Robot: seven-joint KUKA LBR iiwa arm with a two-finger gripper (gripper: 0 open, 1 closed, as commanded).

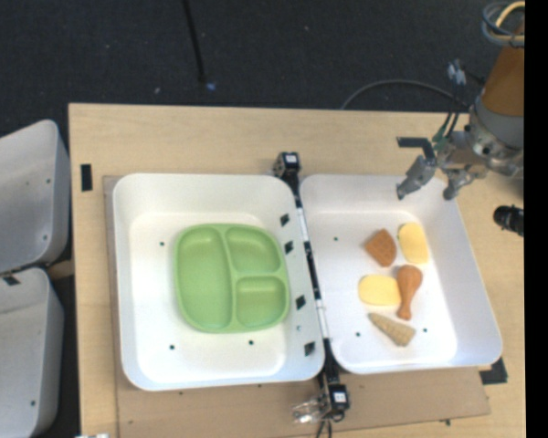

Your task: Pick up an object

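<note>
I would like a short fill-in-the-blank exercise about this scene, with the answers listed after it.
1. The green tray lies in the ____ bin of the view.
2. The food pieces in the right bin number ____.
3. The drumstick lies between the yellow piece and the bin's ____ wall.
4. The gripper hovers above the right bin's ____ edge.

Missing words: left; five; right; far

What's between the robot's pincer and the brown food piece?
In the camera view, just bare white bin floor lies between the pincer and the brown food piece.
</note>
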